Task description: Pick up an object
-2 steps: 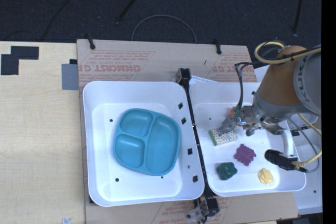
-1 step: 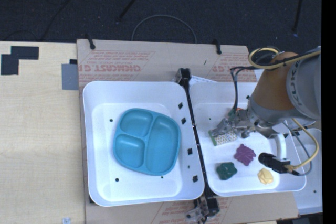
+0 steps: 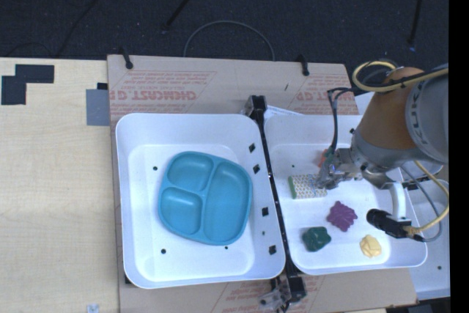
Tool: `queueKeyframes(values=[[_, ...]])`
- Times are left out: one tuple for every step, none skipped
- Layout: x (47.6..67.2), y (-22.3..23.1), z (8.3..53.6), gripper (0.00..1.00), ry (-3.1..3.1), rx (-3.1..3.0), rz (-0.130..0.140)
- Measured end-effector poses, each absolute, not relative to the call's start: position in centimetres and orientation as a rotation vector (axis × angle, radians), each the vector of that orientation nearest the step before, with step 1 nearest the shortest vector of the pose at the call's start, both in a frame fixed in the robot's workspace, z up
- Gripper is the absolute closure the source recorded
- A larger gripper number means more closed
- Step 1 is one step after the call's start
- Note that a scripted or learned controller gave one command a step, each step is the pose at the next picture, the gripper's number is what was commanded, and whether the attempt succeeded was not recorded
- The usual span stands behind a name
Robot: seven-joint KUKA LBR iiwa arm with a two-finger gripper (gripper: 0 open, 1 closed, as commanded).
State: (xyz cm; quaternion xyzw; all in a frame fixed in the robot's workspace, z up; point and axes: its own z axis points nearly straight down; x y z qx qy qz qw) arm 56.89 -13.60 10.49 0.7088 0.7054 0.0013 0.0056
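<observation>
Lumpy green blob [image 3: 316, 238] lies below gripper [image 3: 327, 174], whose state I cannot tell.

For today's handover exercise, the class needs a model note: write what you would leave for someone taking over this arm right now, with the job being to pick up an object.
Pincer: low in the right bin, at the right end of the green-edged sponge; whether it grips anything cannot be told.
Right bin: sponge near the divider, purple toy at the middle, dark green toy and yellow toy near the front wall.
Left bin: a blue divided plate.
Done: arm has reached the sponge.
Left: nothing looks lifted; confirm a grip and raise one object.
</observation>
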Motion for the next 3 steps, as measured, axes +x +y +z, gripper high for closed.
queueKeyframes(values=[[56.2, -14.2, 16.3, 1.0, 2.213, 2.228, 0.001], [55.4, -14.6, 20.9, 1.0, 2.211, 2.23, 0.001], [55.5, -14.7, 25.5, 1.0, 2.221, 2.219, 0.002]])
